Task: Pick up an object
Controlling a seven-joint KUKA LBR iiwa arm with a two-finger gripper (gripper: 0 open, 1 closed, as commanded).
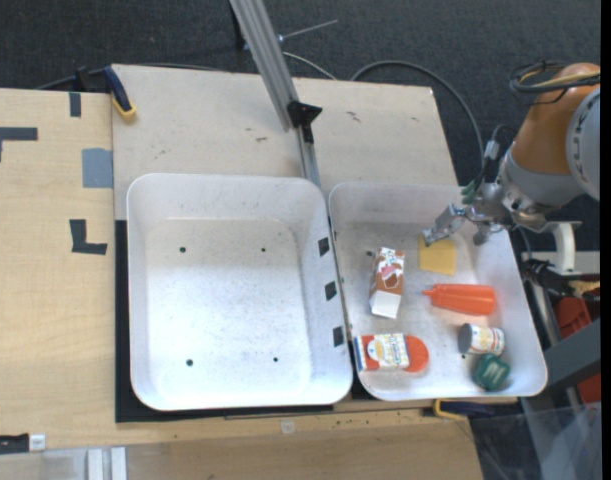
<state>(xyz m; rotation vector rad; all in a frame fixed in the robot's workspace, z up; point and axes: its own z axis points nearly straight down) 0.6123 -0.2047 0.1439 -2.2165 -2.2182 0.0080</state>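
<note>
**Camera view: my pincer over the right bin's far side**

Camera view, leftmost, shows the worktop [45, 268] with grey tape marks, then the left bin [150, 203], its white floor speckled dark. A grey metal rail [270, 53] slants down from the top to the seam between the bins.

The right bin [357, 200] holds the objects. Nearest the seam a small carton [387, 281] lies on its side, and below it a red and white packet [392, 352] sits at the near edge. Further right, a yellow block [438, 257] lies just under my pincer [447, 226]. Below the block is an orange bottle [463, 298] on its side, then a small jar [482, 340], then a green lump [491, 372] in the near right corner.

Whether my pincer is apart or together I cannot tell; nothing shows between its tips. My arm [550, 148] comes in from the right.
</note>
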